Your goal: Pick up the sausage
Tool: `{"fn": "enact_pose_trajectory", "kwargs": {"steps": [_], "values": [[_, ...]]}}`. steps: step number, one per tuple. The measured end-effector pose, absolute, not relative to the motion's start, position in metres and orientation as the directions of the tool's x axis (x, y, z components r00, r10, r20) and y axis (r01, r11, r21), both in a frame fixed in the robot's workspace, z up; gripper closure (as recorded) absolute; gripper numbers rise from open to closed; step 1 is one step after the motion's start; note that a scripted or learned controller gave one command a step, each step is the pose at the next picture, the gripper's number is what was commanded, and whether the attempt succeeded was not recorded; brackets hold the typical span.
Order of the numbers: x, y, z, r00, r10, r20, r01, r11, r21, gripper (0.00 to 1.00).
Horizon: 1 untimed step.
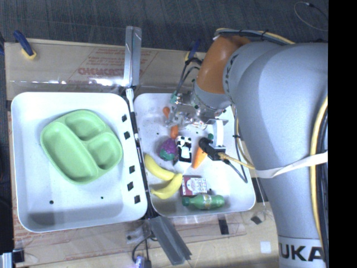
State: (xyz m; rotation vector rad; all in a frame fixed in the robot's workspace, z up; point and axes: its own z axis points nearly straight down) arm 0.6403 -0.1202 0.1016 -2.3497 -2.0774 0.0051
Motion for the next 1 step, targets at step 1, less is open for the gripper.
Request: {"fn": "enact_pose_trajectory", "kwargs": {"steps": [1], "values": [[0.6568, -0.0323, 0.2458, 0.209, 0.978, 0.0, 0.978, -0.209, -0.001, 1.0]]}}
